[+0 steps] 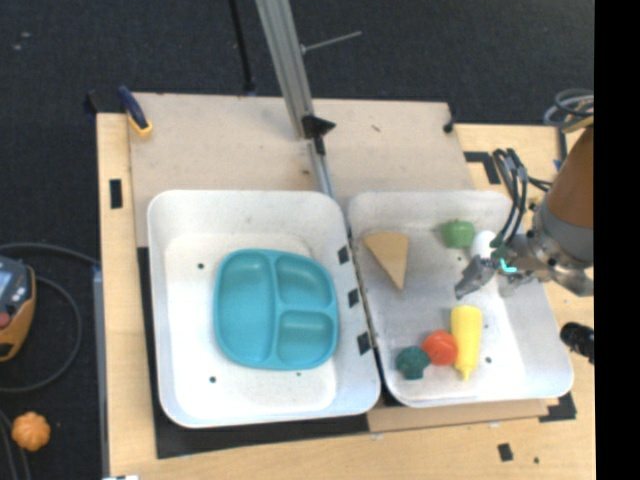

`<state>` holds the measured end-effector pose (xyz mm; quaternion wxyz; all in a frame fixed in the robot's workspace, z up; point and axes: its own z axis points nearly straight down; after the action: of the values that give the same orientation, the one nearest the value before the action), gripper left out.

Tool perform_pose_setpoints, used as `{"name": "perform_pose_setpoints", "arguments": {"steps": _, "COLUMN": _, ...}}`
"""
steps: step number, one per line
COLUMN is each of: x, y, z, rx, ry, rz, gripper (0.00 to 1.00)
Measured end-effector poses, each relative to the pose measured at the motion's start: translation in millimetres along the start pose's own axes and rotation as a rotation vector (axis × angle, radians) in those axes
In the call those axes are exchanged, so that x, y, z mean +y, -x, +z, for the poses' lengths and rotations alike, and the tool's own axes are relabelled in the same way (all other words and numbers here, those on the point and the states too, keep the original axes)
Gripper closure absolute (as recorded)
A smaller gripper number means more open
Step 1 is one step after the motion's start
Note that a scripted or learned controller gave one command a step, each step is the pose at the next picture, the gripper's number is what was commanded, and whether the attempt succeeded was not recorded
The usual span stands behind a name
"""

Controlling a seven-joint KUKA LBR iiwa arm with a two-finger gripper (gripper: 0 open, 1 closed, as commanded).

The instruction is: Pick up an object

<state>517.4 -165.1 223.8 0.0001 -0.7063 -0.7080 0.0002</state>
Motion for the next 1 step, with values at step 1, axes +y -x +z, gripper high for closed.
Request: {"name": "perform_pose_setpoints", "arguments": {"steps": 1, "x": 0.6, "y": 0.1, "z": -0.8, "rx": 0.000, "ry": 0.002, "rz": 0.000, "gripper": 0.00}}
